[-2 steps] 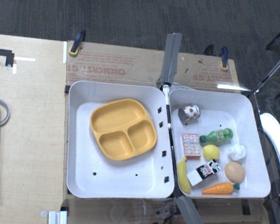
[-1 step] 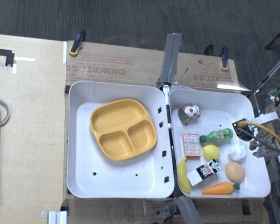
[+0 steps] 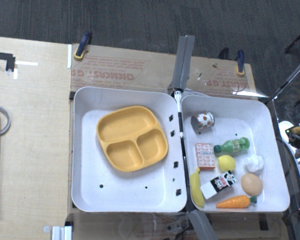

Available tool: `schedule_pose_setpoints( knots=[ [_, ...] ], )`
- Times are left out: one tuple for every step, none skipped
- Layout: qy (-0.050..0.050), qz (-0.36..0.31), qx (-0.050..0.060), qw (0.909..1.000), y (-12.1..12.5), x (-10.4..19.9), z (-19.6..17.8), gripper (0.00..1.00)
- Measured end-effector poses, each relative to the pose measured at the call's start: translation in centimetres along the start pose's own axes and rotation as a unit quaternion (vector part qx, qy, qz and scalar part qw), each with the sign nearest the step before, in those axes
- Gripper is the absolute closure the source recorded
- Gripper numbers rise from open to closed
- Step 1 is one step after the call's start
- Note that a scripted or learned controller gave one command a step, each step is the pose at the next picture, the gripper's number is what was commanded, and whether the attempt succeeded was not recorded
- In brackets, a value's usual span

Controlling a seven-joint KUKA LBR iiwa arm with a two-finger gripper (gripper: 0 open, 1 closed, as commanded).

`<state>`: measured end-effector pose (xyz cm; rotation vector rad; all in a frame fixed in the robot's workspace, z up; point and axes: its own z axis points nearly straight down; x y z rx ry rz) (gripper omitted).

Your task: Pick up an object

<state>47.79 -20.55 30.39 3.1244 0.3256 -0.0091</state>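
Peeking from under a black-and-white carton [image 3: 220, 184], the banana [image 3: 196, 189] shows partly. A smooth egg [image 3: 251, 184] sits near a crumpled white lump [image 3: 254, 163], hard to identify. Jaw state: cannot tell.

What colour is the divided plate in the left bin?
Yellow-orange all over; the divided plate shows best in the camera view, lying in the left bin.
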Motion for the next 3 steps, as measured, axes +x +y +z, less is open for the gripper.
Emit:
schedule_pose_setpoints(
  knots=[
    [-0.001, -0.009, 0.0, 1.0, -1.4, 0.3, -12.4, 1.0],
    [-0.005, -0.012, 0.0, 0.9999, -1.4, 0.5, -13.0, 1.0],
    [-0.001, 0.001, 0.0, 1.0, -2.8, 0.6, -13.6, 1.0]
  ],
)
